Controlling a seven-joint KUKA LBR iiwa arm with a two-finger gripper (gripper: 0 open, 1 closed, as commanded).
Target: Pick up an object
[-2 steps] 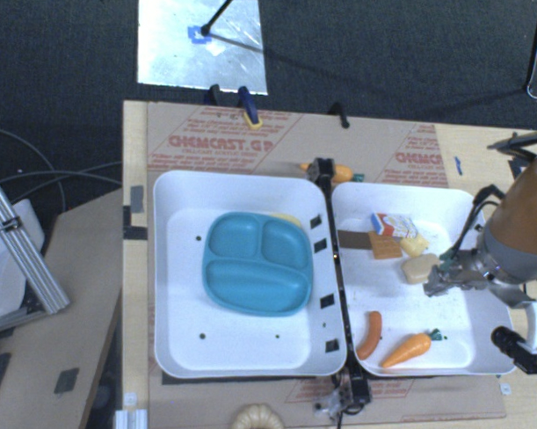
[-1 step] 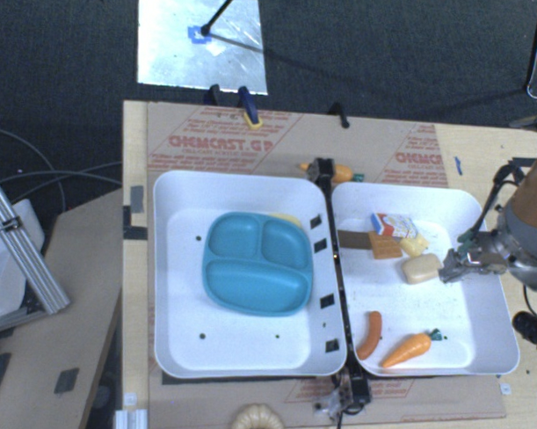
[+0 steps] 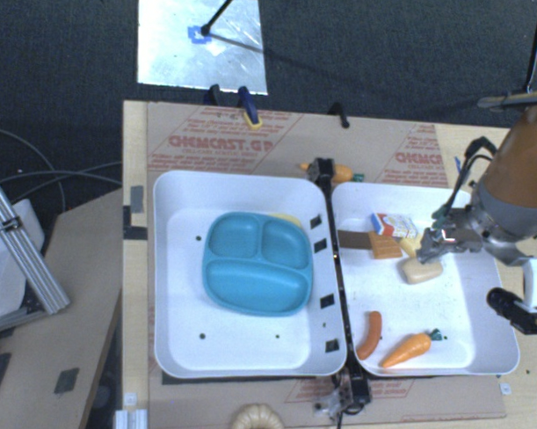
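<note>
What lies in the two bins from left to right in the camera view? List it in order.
Blue divided plate → orange sausage → toy carrot. The small items near the hand overlap in order, so they are left out.

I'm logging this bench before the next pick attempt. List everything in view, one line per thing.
Shallow white plastic bins: 2, white, side by side on the bench; left bin, right bin.
Divided plastic plate: 1, light blue, middle of the left bin.
Toy carrot: 1, orange with a green top, front of the right bin.
Toy sausage: 1, orange-red, front left of the right bin.
Small printed box: 1, red, white and blue, back of the right bin.
Tan block: 1, brown, beside the box.
Beige rounded piece: 1, cream, under the gripper.
Gripper: 1, grey, over the right bin.
</note>
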